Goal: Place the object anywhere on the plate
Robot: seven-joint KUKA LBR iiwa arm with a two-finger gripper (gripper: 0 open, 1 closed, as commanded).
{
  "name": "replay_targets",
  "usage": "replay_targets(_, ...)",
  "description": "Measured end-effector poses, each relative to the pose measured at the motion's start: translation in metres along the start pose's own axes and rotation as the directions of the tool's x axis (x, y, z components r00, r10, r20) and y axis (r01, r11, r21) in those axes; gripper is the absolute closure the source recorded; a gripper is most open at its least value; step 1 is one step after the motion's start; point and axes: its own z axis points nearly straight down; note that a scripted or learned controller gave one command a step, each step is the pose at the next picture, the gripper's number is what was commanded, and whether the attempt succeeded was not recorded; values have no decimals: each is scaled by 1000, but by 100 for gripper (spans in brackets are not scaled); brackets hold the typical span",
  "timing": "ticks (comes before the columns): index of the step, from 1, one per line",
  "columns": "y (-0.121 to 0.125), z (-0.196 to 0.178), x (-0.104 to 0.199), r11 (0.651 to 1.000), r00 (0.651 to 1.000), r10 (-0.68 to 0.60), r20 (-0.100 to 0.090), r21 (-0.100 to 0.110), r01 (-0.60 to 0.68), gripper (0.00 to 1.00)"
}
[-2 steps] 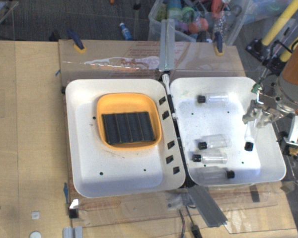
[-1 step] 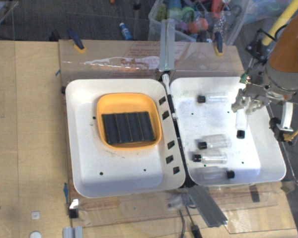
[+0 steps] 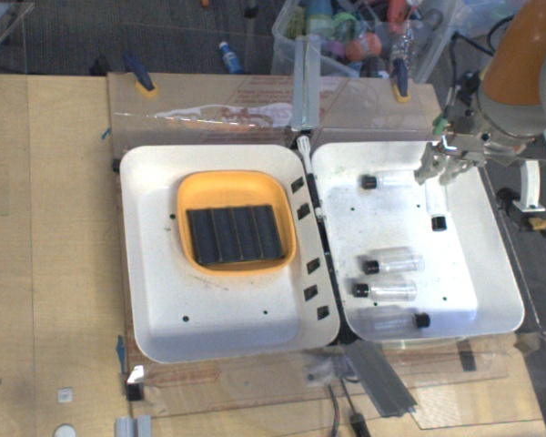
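Clear vials with black caps are lying nearest us in the right bin [image 3: 491, 280]: the nearest vial [image 3: 402, 320] is resting by the front rim, and two more vials [image 3: 389, 290] are lying side by side just behind it, all on their sides, scattered loosely as things do when dropped in for picking. Across the divider, the orange plate [image 3: 189, 198] is sitting in the middle of the left bin [image 3: 155, 308], well clear of the walls, which we are reading as room left for an approach from above. A dark ridged slab [image 3: 235, 233] is already lying flat on the plate, covering most of its floor. Since the arm is working over the right bin, we are judging that the task's thing is one of the vials, and none of them is on the plate yet. Farther back, an upright-looking vial [image 3: 436, 209] is showing just below the wrist, and another vial [image 3: 384, 181] is lying near the back wall. The jaws are hanging over that back corner; we are not managing to tell how wide they are standing, nor whether they are touching the vial beneath. Beyond the counter [image 3: 45, 244], a clear crate [image 3: 364, 16] of coloured toys is standing.
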Motion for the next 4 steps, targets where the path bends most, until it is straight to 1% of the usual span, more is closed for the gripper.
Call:
replay_targets(1, 19, -20, 19, 993, 993, -115, 0, -1, 115, 100)
replay_targets(2, 20, -46, 32, 936, 936, -351, 1, -3, 351, 100)
replay_targets(3, 20, -75, 29, 891, 891, -453, 2, -3, 453, 100)
replay_targets(4, 23, -221, -29, 750, 750, -661, 3, -3, 661, 100)
